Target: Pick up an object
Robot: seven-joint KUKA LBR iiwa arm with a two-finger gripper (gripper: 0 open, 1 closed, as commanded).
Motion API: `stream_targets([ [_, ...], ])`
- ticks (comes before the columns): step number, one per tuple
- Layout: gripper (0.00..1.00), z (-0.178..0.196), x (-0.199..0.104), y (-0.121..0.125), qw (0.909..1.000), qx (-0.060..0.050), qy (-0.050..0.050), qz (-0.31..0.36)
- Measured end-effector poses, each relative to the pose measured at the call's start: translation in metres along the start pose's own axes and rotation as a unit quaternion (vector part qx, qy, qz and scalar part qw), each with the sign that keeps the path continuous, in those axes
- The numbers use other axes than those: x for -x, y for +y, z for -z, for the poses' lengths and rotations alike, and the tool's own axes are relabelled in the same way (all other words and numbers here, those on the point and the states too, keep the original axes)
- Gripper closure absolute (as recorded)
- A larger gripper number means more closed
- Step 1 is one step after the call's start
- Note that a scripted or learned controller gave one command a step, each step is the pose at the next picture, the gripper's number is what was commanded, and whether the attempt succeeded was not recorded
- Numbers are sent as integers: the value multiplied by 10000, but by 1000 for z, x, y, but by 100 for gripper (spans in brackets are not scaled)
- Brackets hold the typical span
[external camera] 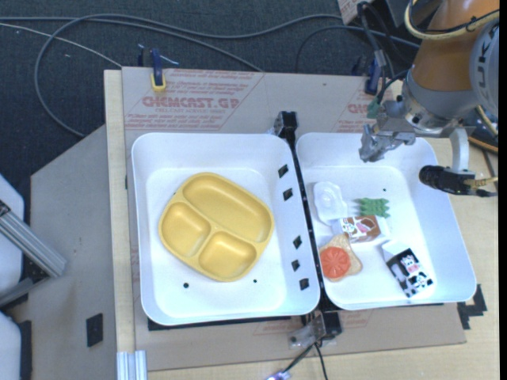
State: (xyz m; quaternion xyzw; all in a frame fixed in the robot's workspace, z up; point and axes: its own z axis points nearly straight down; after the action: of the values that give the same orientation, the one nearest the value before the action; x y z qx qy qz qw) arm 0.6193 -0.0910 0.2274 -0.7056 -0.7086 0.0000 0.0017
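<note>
the pincer (379, 147) hangs over the far edge of the right bin (451, 236), whether apart or together i cannot tell, with the nearest item, a white packet (327, 199), lying nearer the camera and leftward.

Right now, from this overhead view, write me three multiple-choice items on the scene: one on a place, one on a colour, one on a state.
1. Where does the yellow divided tray lie?
A. In the left bin
B. In the right bin
C. On the floor

2. What colour is the round slice-shaped toy near the right bin's front edge?
A. Blue
B. Orange-red
C. Purple

3. How does the gripper stand to the small items?
A. Lifting the green toy
B. Pressing on the tray
C. Over the right bin's far edge, apart from them

Answers: 1 A, the tray sits in the left bin. 2 B, the slice is orange-red. 3 C, white bin floor separates it from the green toy.
</note>
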Motion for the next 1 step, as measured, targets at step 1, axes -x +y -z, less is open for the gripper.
stream_targets([
  [1,100,10,-53,-16,10000,-1,3,4],
])
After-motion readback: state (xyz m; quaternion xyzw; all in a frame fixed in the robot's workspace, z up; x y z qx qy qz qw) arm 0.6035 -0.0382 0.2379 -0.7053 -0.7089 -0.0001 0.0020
